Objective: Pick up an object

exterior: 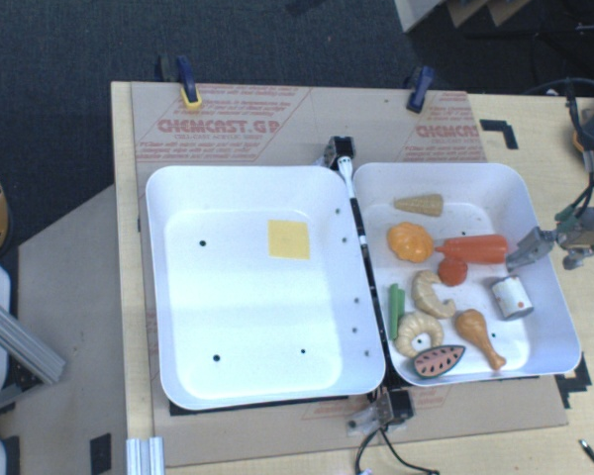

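The right bin (549, 310) holds the candidates, crowded together: a red sausage-like piece (473, 248) near its centre, an orange round fruit (410, 242) at its nine o'clock, a small red ball (452, 272) just below it at six, a pale cone (419, 204) up at eleven, a white cylinder (512, 297) at five, then a drumstick (478, 335), a curled pale piece (431, 295), a green stick (396, 311) and a melon slice (439, 360) toward seven. Nothing is lifted yet.

The gripper (528, 250) sits at the three o'clock end of the sausage piece, over the bin's right side; whether it is spread or pressed together I cannot tell, since it reads as a single grey wedge.

The likely risk is the crowding: closing near the sausage could nudge the red ball or cylinder, or pinch two things, and round pieces may roll away. A glancing grip on the sausage's tip may slip.

The arm is cut off at three o'clock. The left bin (178, 265) carries one yellow square (288, 238).
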Motion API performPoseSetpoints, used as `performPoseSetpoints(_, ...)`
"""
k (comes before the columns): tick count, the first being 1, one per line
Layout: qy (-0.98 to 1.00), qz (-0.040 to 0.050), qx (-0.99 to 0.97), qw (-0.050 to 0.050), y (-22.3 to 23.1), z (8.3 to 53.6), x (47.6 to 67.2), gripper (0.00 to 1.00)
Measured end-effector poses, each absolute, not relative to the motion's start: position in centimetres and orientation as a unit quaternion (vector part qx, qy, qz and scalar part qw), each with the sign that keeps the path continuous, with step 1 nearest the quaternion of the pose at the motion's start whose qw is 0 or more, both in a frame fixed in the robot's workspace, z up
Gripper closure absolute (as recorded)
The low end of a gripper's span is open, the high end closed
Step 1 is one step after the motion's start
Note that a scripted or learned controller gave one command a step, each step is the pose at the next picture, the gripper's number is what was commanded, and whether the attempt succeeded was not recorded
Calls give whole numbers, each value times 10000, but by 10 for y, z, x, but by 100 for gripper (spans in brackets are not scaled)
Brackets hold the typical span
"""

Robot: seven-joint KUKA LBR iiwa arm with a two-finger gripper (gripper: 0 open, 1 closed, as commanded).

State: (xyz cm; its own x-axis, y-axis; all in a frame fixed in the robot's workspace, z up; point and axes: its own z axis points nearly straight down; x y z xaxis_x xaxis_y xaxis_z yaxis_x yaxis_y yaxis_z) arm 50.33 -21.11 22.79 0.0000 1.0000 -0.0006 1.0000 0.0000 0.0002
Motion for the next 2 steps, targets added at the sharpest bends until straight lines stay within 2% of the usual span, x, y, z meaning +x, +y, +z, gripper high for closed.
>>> performPoseSetpoints(1,7069,14,7073,48,-163,97,487,0)
performPoseSetpoints(2,7066,15,7076,54,-163,106,487,100)
